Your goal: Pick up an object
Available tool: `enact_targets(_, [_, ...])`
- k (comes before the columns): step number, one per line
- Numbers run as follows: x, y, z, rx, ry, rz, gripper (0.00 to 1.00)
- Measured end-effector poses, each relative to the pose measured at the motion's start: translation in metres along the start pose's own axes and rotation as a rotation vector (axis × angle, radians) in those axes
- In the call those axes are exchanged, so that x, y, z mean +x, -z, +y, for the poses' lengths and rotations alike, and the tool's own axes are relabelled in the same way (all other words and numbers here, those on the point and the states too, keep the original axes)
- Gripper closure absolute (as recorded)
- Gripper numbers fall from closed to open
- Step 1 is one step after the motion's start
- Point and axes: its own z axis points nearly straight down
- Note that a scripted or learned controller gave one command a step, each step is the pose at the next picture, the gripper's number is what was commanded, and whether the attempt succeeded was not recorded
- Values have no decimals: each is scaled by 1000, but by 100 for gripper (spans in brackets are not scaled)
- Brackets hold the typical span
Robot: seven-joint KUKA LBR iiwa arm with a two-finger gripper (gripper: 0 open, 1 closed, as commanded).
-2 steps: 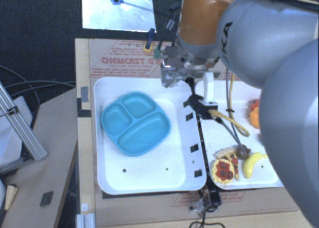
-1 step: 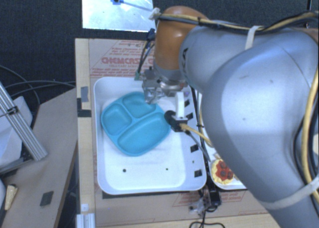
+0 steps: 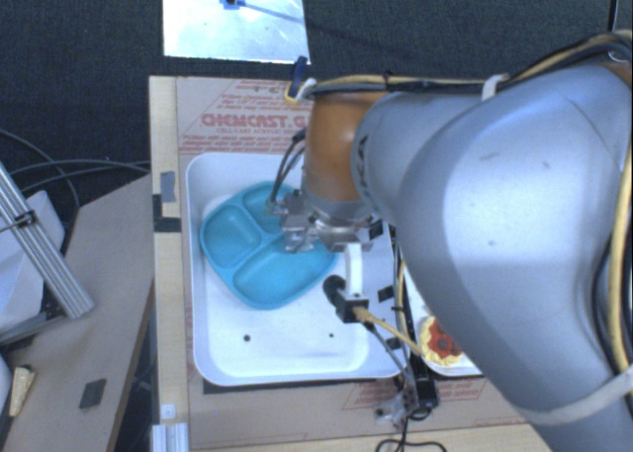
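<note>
**Hand over blue tray, grip state unreadable**

Left bin [image 3: 213,341]: blue divided tray [image 3: 259,260] lies flat in the upper half, one corner toward the far wall. Floor below it bare apart from a couple of dark specks.

Hand [image 3: 315,234] sits at the tray's right edge, low over it or touching. Wrist blocks the tips, so I cannot tell how far open it is or whether it has anything.

Right bin [image 3: 465,371]: mostly hidden by the arm; a yellow and red item [image 3: 440,341] peeks out at the near edge.

Risks, my read:
- Tray is wide, shallow and smooth. A pinch on the rim could slip off, or the tray could tilt on lift.
- Pushing down on the edge could flip or skid it toward the wall.
</note>
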Motion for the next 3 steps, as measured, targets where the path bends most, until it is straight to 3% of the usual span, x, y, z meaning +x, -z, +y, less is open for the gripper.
enact_targets(1, [-3,-10,-81,-25,1,5,100])
enact_targets(2, [18,-10,-95,-30,3,4,100])
enact_targets(3, [-11,-8,9,15,3,-1,100])
